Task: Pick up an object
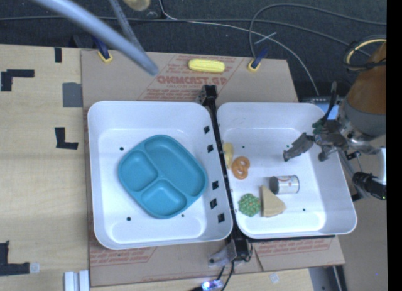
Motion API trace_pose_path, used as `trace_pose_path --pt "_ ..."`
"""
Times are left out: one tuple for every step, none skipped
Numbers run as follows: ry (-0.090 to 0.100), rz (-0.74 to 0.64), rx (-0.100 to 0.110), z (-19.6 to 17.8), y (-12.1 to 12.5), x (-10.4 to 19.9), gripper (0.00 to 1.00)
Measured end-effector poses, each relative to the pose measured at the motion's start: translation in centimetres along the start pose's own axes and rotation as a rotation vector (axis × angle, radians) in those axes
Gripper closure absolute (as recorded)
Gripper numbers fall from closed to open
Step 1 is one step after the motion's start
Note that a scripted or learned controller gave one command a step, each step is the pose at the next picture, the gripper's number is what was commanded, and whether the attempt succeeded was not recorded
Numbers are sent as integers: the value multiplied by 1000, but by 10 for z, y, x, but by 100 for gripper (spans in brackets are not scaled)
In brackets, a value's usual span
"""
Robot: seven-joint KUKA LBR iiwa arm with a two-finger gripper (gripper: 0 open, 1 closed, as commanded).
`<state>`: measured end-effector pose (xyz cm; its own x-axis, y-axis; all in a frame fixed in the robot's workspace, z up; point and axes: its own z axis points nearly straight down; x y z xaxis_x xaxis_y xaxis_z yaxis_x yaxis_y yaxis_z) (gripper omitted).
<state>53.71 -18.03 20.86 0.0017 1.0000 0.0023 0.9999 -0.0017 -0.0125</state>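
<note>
Pincer [294, 152] hangs over the right bin [326, 224], above its middle-right floor, reaching in from the bin's right rim; its dark fingers point toward the bin's centre, and whether they are parted or closed I cannot tell. Nothing shows between them.

Taking the right bin as the landmark, and starting at its near wall: a green bumpy ball [249, 205] lies by the near-left corner, with a tan wedge-shaped block [272, 203] just beside it on the right. A little farther in, a small silver can [286, 185] lies on its side, touching or almost touching the wedge. Farther still, by the bin's left wall, sits an orange ring-shaped piece [240, 168], and just beyond it a pale yellow piece [227, 152] against that wall.

Left of the right bin, the second white bin [107, 120] holds a blue divided tray [162, 175].

Beyond the right bin's far-left corner, on the cardboard sheet [182, 79] covering the table [31, 158], lies a yellow corn-like object [206, 66].
</note>
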Motion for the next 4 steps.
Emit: trace_pose_path --pt "-2 -3 -11 -6 3 0 0" --pt "-1 -2 -5 59 2 4 0" --pt "-2 -3 -7 114 8 -3 0" --pt "-4 -3 -12 123 9 -3 0"
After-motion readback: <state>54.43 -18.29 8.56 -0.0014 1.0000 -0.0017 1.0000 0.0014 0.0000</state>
